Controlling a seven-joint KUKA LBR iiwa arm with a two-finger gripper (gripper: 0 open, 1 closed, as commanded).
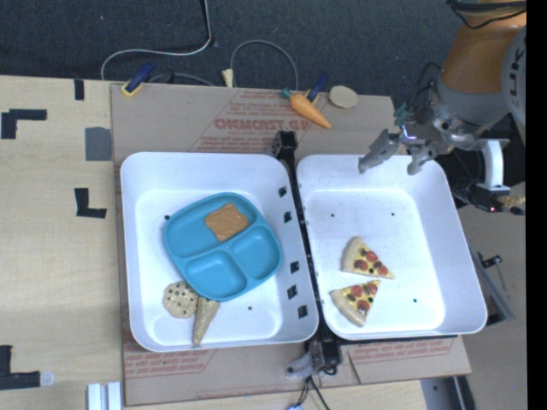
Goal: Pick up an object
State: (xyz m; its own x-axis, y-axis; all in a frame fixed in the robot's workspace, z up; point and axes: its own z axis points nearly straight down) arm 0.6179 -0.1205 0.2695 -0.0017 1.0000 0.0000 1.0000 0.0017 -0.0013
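Note:
My gripper [395,161] hangs over the far edge of the right bin [427,202], its two grey fingers spread open with nothing between them. Two pizza slices lie in that bin's near half: one [367,260] toward the middle and another [355,301] just in front of it. The left bin [145,229] holds a blue divided plate [224,248] with a piece of toast [226,221] in its far compartment. A cookie [179,299] and an ice-cream cone [203,318] lie by the plate's near edge.
A toy carrot [308,110] and a small round beige piece [344,97] lie on the cardboard behind the bins. Cables [205,24] run across the dark floor at the back. Black clips [286,148] join the bins along the middle.

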